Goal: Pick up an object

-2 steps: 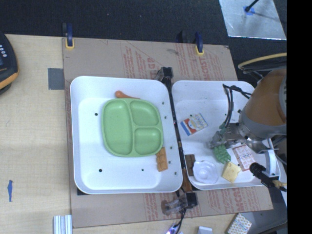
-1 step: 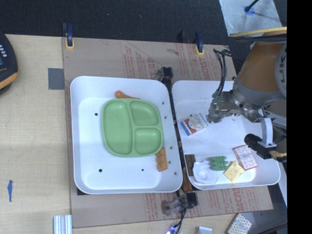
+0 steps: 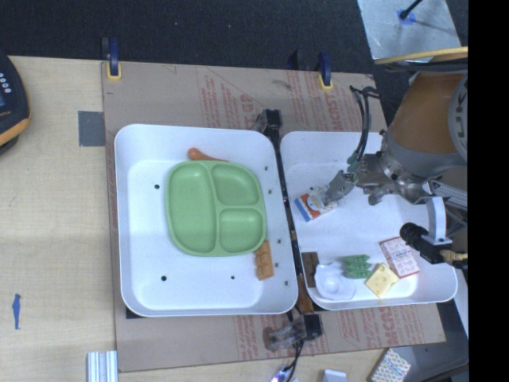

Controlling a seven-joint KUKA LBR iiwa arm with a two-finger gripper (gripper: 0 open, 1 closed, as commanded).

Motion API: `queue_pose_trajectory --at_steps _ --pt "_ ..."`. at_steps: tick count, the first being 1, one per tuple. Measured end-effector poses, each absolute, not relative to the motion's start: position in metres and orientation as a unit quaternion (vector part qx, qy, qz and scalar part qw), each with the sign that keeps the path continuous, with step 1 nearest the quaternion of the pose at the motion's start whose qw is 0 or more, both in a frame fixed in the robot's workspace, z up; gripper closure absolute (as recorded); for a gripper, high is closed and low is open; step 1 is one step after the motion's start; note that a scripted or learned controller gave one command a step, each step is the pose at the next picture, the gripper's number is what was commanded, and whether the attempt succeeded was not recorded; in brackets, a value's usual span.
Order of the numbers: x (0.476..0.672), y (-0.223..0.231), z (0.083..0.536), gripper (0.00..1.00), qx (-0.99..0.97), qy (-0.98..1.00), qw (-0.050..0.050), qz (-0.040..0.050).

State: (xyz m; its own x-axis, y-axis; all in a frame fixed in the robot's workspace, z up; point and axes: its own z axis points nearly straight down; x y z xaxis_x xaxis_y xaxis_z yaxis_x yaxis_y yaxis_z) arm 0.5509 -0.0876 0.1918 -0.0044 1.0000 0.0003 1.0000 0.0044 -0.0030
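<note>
Pale wood runs under everything, with a brown cardboard sheet clamped over the table and two white bins on top. From where I stand, the left bin holds a green divided plate, with an orange piece peeking out behind it and a brown strip beside it. The right bin holds the small stuff: a red, white and blue packet, a white cup-like thing, a green toy, a yellow block and a red-printed card.

Nothing looks lifted yet, so I'd say the pick is barely begun. The arm reaches in from the right, wrist low and angled leftward, the tool close by the packet. Whether its fingers are spread or pressed together I cannot tell.
</note>
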Motion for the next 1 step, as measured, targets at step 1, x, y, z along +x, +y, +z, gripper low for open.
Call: queue_pose_trajectory --at_steps 1 --pt "0.5193 -0.0917 0.0857 0.00 -0.706 -0.708 0.006 0.0046"
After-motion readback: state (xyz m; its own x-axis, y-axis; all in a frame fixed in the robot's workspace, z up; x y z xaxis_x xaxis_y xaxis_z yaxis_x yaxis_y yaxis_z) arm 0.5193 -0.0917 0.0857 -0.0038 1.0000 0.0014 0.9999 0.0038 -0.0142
